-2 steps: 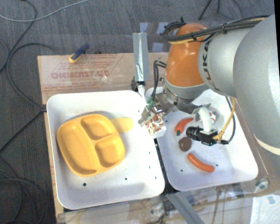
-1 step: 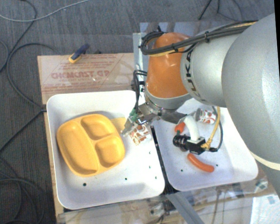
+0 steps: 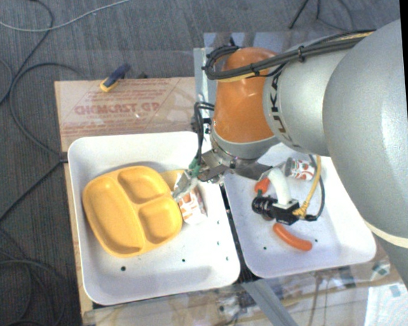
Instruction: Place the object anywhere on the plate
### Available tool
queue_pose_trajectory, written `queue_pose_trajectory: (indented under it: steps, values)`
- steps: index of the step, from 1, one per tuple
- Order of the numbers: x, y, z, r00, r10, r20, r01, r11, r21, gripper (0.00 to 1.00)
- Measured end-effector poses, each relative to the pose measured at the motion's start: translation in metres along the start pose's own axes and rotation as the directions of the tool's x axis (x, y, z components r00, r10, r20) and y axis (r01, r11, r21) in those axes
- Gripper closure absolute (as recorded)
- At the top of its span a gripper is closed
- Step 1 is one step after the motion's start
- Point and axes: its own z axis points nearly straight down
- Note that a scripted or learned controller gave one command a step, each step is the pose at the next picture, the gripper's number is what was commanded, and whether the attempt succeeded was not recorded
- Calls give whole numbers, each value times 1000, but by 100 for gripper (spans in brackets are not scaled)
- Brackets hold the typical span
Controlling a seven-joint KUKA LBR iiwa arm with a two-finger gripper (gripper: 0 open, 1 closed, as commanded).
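A yellow plate [image 3: 131, 208] with three compartments lies in the left bin [image 3: 129, 281]. A small white and orange carton [image 3: 191, 205] sits at the plate's right edge, partly over the rim and partly over the bin floor. My gripper [image 3: 189, 178] hangs right above the carton's upper end, touching it or nearly so. The view does not show whether the carton is held. The grey arm with its orange band [image 3: 245, 99] reaches in from the right, over the wall between the bins.
The right bin [image 3: 337, 250] holds an orange sausage-shaped piece [image 3: 293, 237] near its middle, a small red piece [image 3: 263, 184] and a white and red item [image 3: 300, 168] farther back. A cardboard sheet [image 3: 126, 112] lies behind the left bin.
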Motion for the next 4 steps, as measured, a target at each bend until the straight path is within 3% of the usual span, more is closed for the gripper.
queue_pose_trajectory:
  steps: [1, 2, 3, 4]
  values:
    - [0, 0, -8, 1000, 0, 0, 0, 1000, 2, 100]
    - [26, 30, 67, 883, -470, 11, 470, 883, -14, 100]
    - [30, 28, 73, 880, -475, 4, 475, 880, -8, 0]
    - [-16, 55, -1, 1000, -14, 3, 14, 1000, -1, 0]
